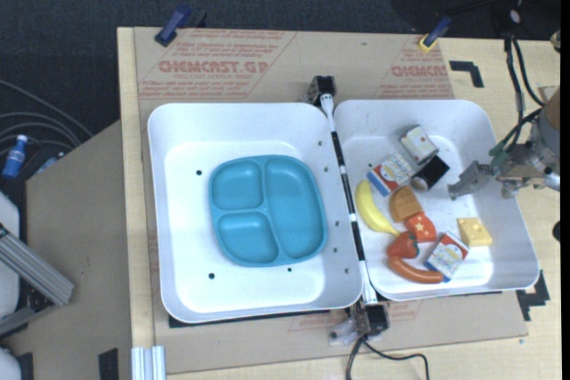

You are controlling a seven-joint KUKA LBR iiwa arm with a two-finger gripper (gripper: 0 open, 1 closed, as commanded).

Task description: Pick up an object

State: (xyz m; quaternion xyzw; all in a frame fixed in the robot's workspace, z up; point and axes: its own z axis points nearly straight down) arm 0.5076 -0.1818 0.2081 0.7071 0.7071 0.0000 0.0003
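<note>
Two bins: we see a left bin (169, 218) carrying a blue divided plate (266, 209), and a right bin (508, 254) carrying the small toys.
Pincer: our gripper (472, 180) hangs over the right bin's right half; we cannot tell how it is set, and nothing shows in its grasp.
Nearest thing: a yellow block (475, 231) lies just below the pincer, apart from the rest, and we would choose it.
Handling: we judge the block light, stiff and not fragile, with flat sides; a pinch across two opposite faces should hold.
Others: left of the pincer, a black block (433, 171) and a grey-white piece (415, 141); further left, a banana (374, 209).
Lower left of pincer: a brown piece (406, 203), a red piece (419, 227), a sausage (413, 270) and two small cartons (445, 256), crowded and touching.
Risk: we think the curved banana and sausage may slip.
Writing: "CHEMCAST" printed in red on the board (214, 67) under the bins; carton labels too small to read.
</note>
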